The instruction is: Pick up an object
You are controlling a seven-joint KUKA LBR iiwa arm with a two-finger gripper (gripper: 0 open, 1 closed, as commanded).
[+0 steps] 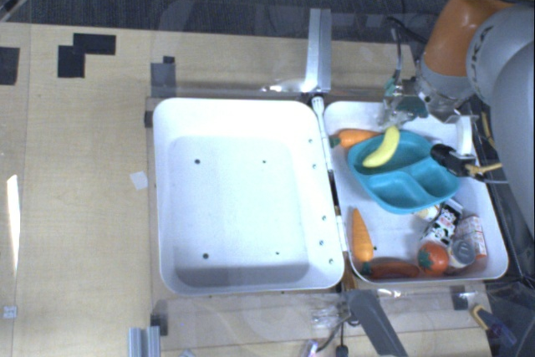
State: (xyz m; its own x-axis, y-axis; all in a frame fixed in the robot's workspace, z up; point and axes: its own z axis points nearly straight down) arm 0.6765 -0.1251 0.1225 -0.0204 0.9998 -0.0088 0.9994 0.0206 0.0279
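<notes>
A: Although the arm is already reached in over the right bin [498, 259], can anything be counted as picked up?

B: Nothing can be judged as lifted yet. The whole of the task appears to be left.

A: What is held in the bins, taken from the near edge back?

B: At the near wall of the right bin a dark red sausage-like piece [393, 268] is seen, with a tomato [433, 257] and a small can [468, 243] just beside it. A carrot [361, 235] is laid along the left wall. Further back a blue divided dish [410, 177] is tilted, a banana [383, 149] is rested on its far rim, and a second carrot [354, 137] is tucked behind it. No objects are seen in the left bin [242, 192].

A: And the gripper [405, 106]?

B: It is hung at the far wall, just beyond the banana. Whether it is released or clenched cannot be told; nothing is seen grasped.
</notes>
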